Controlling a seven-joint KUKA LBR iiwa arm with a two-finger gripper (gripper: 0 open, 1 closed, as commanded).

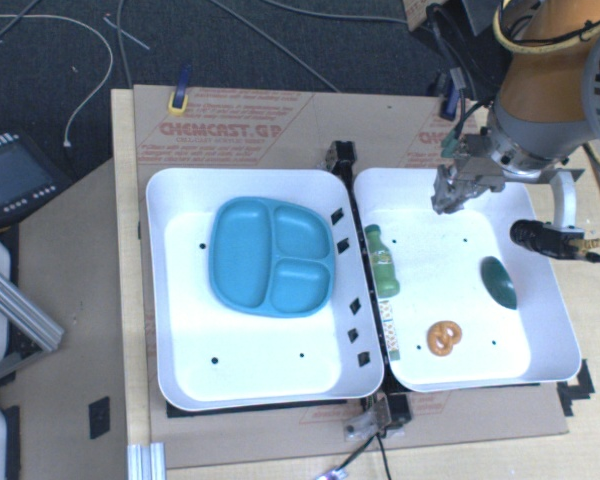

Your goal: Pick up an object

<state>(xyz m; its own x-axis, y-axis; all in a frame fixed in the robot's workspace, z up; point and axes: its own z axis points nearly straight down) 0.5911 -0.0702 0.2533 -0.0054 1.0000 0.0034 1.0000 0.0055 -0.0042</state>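
Note:
My gripper (447,204) hangs over the far part of the right bin (550,353), its dark fingers pointing down with nothing seen between them. Below it in that bin, a green bottle (383,265) lies along the left wall. A small orange pretzel (443,337) rests near the front. A dark teal oval object (499,281) sits toward the right wall. All three lie apart from the gripper.
The left bin (180,368) holds a blue divided plate (272,256). A row of black clips runs along the divider between the bins (355,298). Cables trail over the dark floor behind the bench.

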